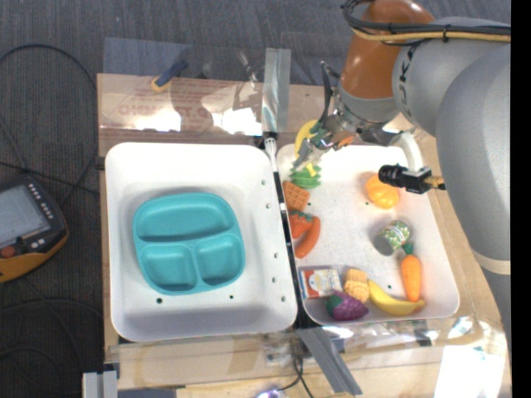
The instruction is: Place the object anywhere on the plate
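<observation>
The teal divided plate (187,240) lies in the left white bin (124,305) with nothing on it. My gripper (311,150) hangs over the far left corner of the right bin (440,301). It is just above a small yellow-green toy (305,173) and in front of a yellow toy (305,130) at the bin's rim. Nothing is clearly seen held in it. Below it along the left wall lie an orange ridged toy (296,196) and a red pepper (306,231).
The right bin also holds a yellow-orange pepper (380,191), a green-grey vegetable (394,236), a carrot (411,277), a banana (395,303), a corn piece (357,285), a purple eggplant (347,308) and a small red carton (319,282). A handheld pendant (25,222) sits far left.
</observation>
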Available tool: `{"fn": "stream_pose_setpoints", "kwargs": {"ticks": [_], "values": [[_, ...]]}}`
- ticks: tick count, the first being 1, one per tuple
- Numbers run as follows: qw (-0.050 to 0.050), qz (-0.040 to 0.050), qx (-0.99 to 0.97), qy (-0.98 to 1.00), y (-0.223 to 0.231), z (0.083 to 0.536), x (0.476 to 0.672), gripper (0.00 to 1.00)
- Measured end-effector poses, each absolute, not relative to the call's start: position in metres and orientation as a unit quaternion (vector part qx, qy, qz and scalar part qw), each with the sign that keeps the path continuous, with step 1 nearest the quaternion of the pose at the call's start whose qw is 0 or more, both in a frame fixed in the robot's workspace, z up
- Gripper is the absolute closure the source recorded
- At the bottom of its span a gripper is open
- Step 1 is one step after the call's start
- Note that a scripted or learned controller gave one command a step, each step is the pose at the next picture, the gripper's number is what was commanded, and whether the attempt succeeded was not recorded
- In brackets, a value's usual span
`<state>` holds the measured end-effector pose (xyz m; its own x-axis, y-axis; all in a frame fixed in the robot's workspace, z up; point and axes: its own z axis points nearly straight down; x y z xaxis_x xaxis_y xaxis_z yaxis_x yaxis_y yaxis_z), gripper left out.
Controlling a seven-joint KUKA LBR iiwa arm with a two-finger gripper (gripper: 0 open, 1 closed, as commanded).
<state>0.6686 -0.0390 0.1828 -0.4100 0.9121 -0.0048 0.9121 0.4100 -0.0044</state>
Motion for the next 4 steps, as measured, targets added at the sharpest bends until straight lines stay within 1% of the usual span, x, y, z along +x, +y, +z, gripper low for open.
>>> {"fn": "stream_pose_setpoints", "kwargs": {"ticks": [1, 2, 3, 4], "values": [[-0.002, -0.0014, 0.596, 0.803, 0.010, 0.184, 0.581, 1.00], [-0.001, -0.0011, 0.476, 0.880, 0.037, 0.273, 0.514, 1.00], [0.000, -0.0011, 0.479, 0.878, 0.098, 0.351, 0.544, 1.00], [-0.001, -0.0014, 0.378, 0.926, 0.150, 0.317, 0.506, 1.00]]}}
